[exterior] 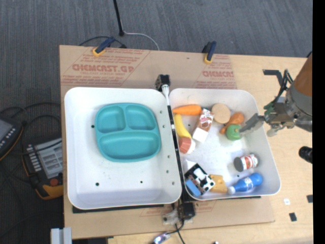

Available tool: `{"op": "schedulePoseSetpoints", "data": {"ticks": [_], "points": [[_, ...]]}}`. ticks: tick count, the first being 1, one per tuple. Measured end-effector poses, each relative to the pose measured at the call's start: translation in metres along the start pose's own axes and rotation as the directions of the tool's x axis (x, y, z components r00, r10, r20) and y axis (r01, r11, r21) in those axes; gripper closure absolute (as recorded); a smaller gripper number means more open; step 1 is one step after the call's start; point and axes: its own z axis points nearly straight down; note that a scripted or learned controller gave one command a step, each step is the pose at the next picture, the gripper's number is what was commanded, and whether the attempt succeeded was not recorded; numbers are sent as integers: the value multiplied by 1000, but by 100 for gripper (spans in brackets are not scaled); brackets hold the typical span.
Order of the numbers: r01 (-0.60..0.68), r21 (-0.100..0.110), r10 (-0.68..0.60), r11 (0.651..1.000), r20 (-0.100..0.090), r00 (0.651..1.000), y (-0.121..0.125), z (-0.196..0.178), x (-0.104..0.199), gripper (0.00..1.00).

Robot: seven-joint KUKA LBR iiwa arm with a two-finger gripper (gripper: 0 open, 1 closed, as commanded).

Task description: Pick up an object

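While nothing is lifted yet, these lines give the state of the pick.
Progress: early, as I judge it; the approach is made to the bin's edge, and the descent, grasp and lift are all left to do.
Gripper (258,121): at the right rim of the right bin (268,151); one finger reaches inward over the bin, and whether it is wide or narrow I cannot tell. Nothing shows between its fingers.
Nearest object: green ball (233,132), just inward of the fingertip, with an orange piece (236,119) touching it.
Other candidates: red-and-white can (246,162) and blue bottle (248,183), nearer the camera than the gripper; carrot (187,110) and banana (181,126), well inward.
Left bin: holds a teal tray (127,131), far from the gripper.
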Motion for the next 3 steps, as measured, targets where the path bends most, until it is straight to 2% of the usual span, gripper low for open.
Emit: {"op": "schedulePoseSetpoints", "data": {"ticks": [1,2,3], "points": [[-42,2,42,999,0,999,-37,83,-26,0],[56,-1,-56,998,0,998,-36,150,-16,0],[118,-9,-118,993,12,993,-27,157,5,0]]}}
